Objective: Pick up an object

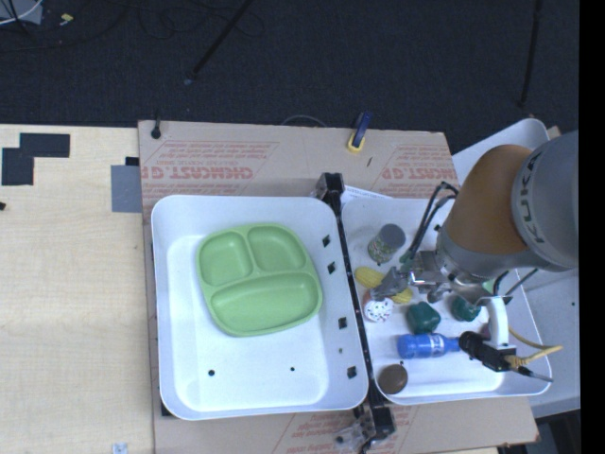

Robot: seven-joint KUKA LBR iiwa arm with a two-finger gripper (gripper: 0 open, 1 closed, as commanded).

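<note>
At the right of the frame the gripper [408, 282] sits low in the right bin [444, 378], among a yellow piece [369, 276], a green object [423, 317] and a blue bottle [423, 345]. I cannot tell its state. Nothing appears lifted, so the pick seems unfinished. The green tray [259, 278] lies in the left bin [180, 348].

Divided plate [260, 279] in left bin [180, 367], bottle [427, 345], can [386, 244], small objects in right bin [454, 389]
</note>
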